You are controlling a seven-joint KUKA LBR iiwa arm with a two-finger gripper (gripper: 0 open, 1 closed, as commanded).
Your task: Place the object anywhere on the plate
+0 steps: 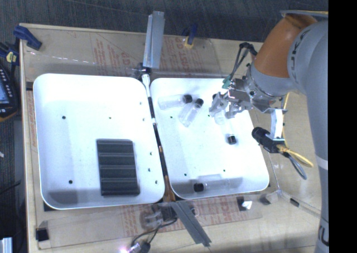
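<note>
The dark ribbed rectangular plate (117, 166) lies flat in the left white bin (53, 87), near the front, so it is ready for something to be set on it. The things to pick up are all in the right white bin (254, 176), well apart from the plate. They are small clear plastic bottles with black caps. Two lie on their sides at the far left of that bin: one small clear bottle (174, 101) and another clear tipped bottle (189, 112) just beside it. One more clear bottle (211, 183) lies by the near wall, and a small black-capped piece (231, 139) sits alone in the middle. The grey arm's gripper (226, 104) hangs low over the far right part of that bin, likely to grab a bottle there. Something pale and clear seems to be at its tip, but it is too blurry to tell what. I cannot tell whether the gripper has hold of anything. The bright white bins hide the bottles' edges.
</note>
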